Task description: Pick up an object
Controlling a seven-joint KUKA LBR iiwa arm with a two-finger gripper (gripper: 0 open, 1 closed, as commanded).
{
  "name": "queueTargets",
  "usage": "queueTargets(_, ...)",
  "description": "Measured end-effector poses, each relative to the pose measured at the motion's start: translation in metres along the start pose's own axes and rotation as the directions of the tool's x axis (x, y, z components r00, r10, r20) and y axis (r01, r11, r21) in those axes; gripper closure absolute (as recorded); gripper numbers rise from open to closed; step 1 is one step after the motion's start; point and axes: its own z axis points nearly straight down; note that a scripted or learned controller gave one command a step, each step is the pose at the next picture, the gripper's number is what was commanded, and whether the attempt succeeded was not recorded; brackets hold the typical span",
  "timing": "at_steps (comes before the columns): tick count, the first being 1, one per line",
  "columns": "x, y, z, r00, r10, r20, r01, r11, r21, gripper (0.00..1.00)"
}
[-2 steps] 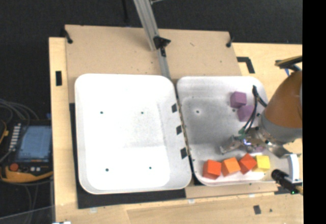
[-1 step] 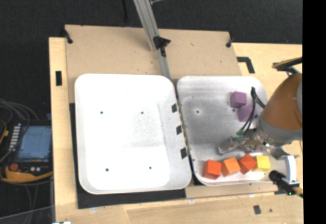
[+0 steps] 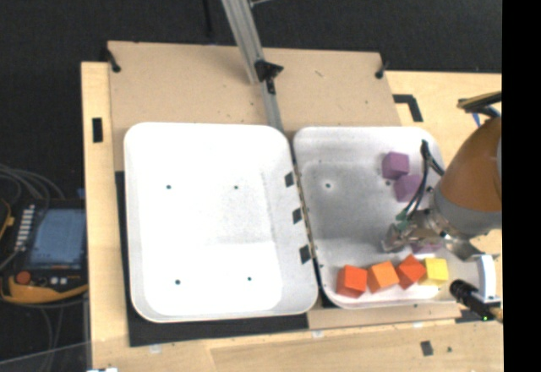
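In the right bin (image 3: 338, 150) two purple blocks lie near the far right, one (image 3: 395, 164) above the other (image 3: 408, 186). Along the bin's near wall runs a row of blocks: a red-orange one (image 3: 352, 280), an orange one (image 3: 383, 276), a red one (image 3: 412, 270) and a yellow one (image 3: 436, 269). My gripper (image 3: 407, 235) hangs low over the right side of this bin, between the lower purple block and the red block. The arm's orange band (image 3: 473, 180) covers the bin's right edge.
The left bin (image 3: 203, 218) sits beside the right one, with black clips (image 3: 297, 214) along the shared edge. A metal pole (image 3: 241, 15) slants in from the top. A pendant with cables (image 3: 46, 243) lies at the far left.
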Motion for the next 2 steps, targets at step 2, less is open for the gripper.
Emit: queueTargets(2, 0.008, 0.011, -0.109, 1.0, -0.012, 0.002, 0.012, 1.0, -0.002, 1.0)
